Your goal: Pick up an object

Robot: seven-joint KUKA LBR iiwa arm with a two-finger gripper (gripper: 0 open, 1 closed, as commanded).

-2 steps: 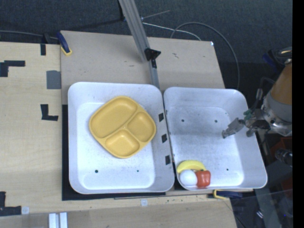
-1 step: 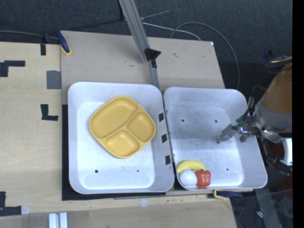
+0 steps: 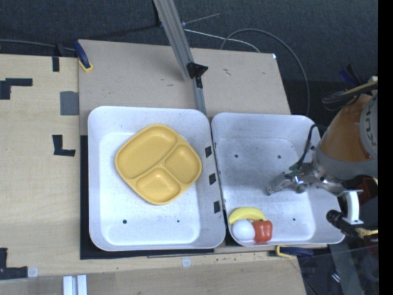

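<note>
Hovering our gripper (image 3: 273, 188), whose state we cannot tell, we risk missing the white egg (image 3: 243, 230) wedged against the right bin's wall (image 3: 270, 241).

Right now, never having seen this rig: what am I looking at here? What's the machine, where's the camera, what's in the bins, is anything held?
One fixed camera looks down at a slant on a bench with two shallow white bins. The left bin holds a yellow divided plate. The right bin has three small things clustered at its near edge: a yellow piece, a white egg-like ball and a small red item. The grey and orange arm reaches in from the right; its gripper sits over the right bin's middle, apart from that cluster, with nothing visible between its fingers.
</note>
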